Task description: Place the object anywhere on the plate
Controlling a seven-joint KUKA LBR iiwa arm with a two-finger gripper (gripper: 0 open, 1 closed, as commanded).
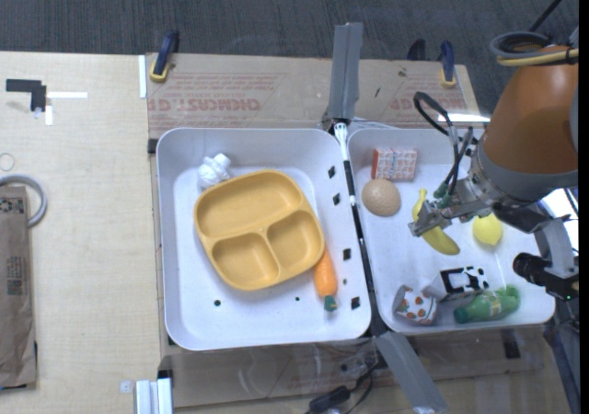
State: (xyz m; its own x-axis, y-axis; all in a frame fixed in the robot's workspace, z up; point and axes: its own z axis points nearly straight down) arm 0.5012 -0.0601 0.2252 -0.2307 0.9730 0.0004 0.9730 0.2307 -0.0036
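Observation:
A yellow three-compartment plate (258,228) lies in the left bin (179,311). In the right bin (391,260) my gripper (431,219) hangs low over a yellow banana (440,239), which lies partly hidden beneath it. The arm's orange band fills the upper right of the view. A tan egg-shaped object (381,198) sits just left of the gripper.
An orange carrot (325,278) lies beside the plate's right edge and a small white object (215,168) sits at its top left. The right bin also holds a pink-and-white box (394,164), a lemon (488,231), a black-and-white toy (463,281), a green bottle (488,304) and a patterned cup (414,305).

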